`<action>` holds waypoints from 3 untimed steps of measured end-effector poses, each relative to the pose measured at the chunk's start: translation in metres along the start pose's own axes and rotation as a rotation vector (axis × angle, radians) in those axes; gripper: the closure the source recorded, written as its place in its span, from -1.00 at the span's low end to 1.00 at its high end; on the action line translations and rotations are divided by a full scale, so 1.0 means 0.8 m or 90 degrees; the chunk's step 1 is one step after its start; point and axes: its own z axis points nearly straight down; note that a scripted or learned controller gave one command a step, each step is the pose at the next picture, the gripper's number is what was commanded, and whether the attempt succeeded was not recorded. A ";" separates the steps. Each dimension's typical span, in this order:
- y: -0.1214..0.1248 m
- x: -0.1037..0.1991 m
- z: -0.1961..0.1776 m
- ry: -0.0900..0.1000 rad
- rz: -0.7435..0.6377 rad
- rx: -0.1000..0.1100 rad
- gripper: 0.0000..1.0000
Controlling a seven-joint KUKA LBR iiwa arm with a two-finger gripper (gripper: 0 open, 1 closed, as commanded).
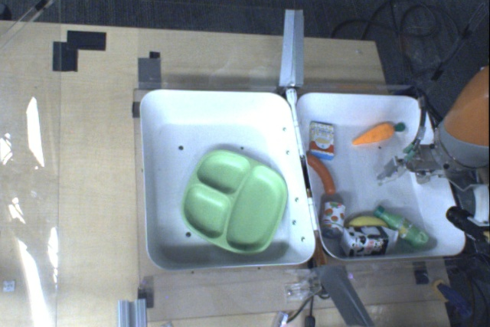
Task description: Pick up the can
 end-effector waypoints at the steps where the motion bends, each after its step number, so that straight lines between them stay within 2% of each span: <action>1: -0.021 0.002 0.021 0.002 0.026 -0.001 -1.00; 2: 0.075 0.043 0.024 0.000 0.155 0.002 -1.00; 3: 0.017 0.008 -0.013 0.000 0.105 0.004 -1.00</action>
